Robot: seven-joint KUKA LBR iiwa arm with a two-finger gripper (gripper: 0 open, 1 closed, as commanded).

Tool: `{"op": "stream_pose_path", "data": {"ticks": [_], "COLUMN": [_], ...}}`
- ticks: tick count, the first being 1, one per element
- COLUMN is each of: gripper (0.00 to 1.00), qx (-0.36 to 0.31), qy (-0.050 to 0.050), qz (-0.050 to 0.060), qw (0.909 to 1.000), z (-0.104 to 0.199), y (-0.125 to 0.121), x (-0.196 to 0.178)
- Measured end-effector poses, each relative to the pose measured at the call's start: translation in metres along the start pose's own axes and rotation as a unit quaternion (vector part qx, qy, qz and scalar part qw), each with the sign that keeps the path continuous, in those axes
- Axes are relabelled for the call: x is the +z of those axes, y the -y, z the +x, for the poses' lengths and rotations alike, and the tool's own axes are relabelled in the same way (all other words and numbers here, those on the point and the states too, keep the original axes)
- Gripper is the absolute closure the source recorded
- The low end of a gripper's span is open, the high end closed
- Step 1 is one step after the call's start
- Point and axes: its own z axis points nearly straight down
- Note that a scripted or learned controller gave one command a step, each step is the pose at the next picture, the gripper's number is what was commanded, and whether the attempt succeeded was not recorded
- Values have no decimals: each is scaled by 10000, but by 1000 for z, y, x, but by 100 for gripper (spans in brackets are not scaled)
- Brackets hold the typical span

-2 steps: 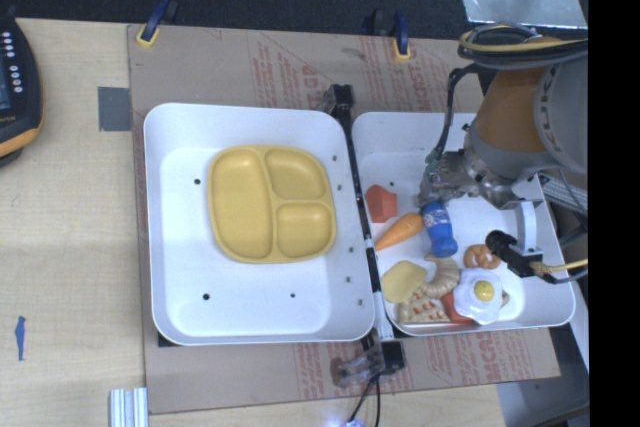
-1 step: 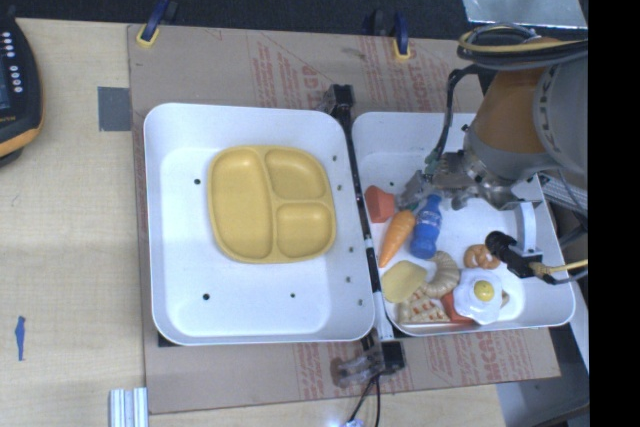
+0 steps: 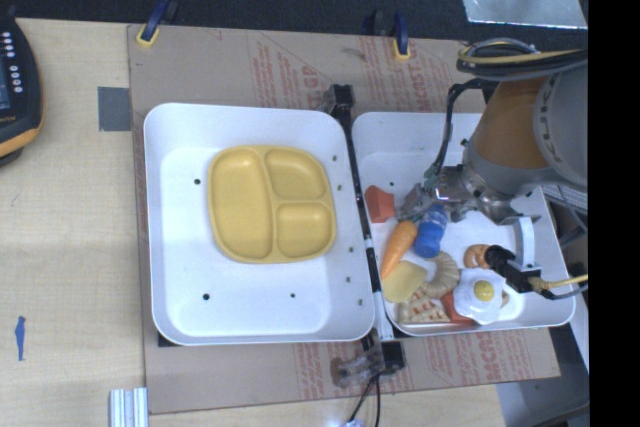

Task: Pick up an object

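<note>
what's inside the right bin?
Right bin holds a carrot, blue bottle, fried egg, waffle and more toys. The arm covers its far right part.

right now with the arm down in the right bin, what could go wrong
The toys in the right bin lie packed together: blue piece, carrot, orange-red piece, fried egg. A grab near the blue piece may nudge the carrot or catch two things. The gripper sits close to the wall between the bins, so it could bump that wall.

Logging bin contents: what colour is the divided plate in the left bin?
Yellow. The divided plate shows best in the camera view.
</note>
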Motion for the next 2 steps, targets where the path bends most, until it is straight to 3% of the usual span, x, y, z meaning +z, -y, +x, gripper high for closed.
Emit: {"op": "stream_pose_path", "data": {"ticks": [1,2], "gripper": [0,100], "qx": [0,4], "qy": [-4,8], "qz": [4,-36], "qw": [10000,10000], "z": [5,3], "y": [29,26], "x": [0,-13]}}
